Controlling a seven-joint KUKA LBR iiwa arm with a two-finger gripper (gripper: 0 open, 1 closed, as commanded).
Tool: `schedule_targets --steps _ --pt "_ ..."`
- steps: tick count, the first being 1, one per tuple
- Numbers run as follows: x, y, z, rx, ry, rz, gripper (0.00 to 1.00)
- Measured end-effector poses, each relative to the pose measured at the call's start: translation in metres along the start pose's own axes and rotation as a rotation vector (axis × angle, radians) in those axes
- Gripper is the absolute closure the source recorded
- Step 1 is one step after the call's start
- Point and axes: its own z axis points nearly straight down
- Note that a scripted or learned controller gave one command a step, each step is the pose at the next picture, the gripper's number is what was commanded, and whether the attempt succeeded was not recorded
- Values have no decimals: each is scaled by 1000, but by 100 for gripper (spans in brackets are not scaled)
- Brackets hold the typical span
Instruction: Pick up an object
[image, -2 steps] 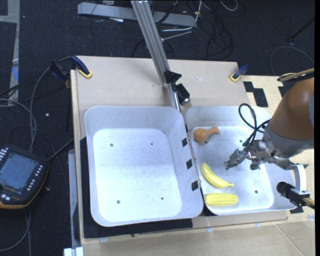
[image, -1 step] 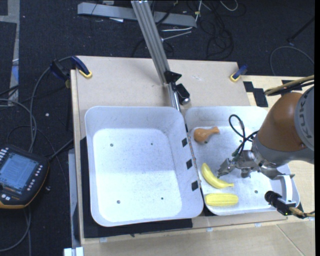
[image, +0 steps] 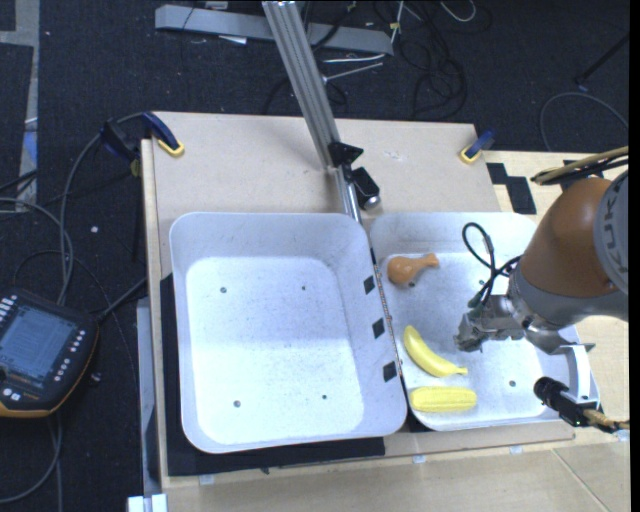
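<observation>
Sharing the right bin (image: 520, 405): one banana (image: 432, 354), one corn cob (image: 443, 400), one pear (image: 410, 268); jaws' state unclear.

No text, label, brand or number is showing clearly enough to read. The handheld control pendant (image: 38, 350) lying at the left edge of the frame is displaying a lit screen, but its contents are blurring into illegibility.
</observation>
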Motion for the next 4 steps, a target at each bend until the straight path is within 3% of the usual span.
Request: schedule_targets --steps 2,3,4 --pt "-8 2 -104 -5 -1 -1 100" --pt "-8 2 -118 -1 0 0 100" --pt "41 0 -125 0 1 -5 100"
